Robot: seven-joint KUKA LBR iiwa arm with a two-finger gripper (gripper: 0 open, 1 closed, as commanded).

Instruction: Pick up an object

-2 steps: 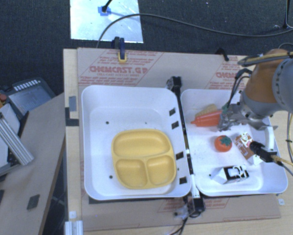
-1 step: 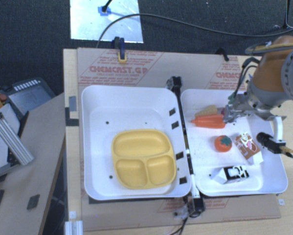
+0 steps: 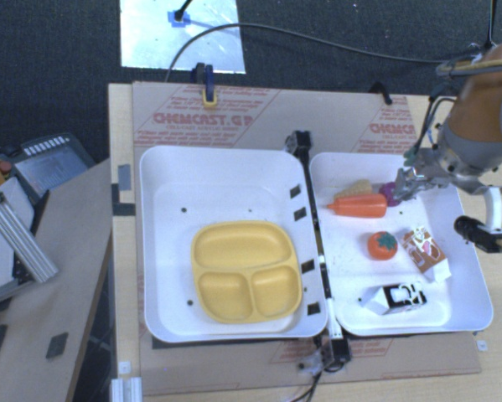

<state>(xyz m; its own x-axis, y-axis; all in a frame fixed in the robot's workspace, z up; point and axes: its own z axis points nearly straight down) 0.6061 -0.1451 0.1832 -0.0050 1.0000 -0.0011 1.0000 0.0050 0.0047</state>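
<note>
Jaws' state impossible to tell, low over the right bin [image 3: 477,308] beside the carrot [image 3: 361,206].

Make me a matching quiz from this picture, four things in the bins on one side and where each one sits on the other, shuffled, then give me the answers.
Things:
1. yellow divided tray
2. toy carrot
3. toy tomato
4. black and white carton

Places:
A. near front edge of the right bin
B. middle of the right bin
C. in the left bin
D. back of the right bin, beside the gripper

Pairs: 1-C, 2-D, 3-B, 4-A
</note>
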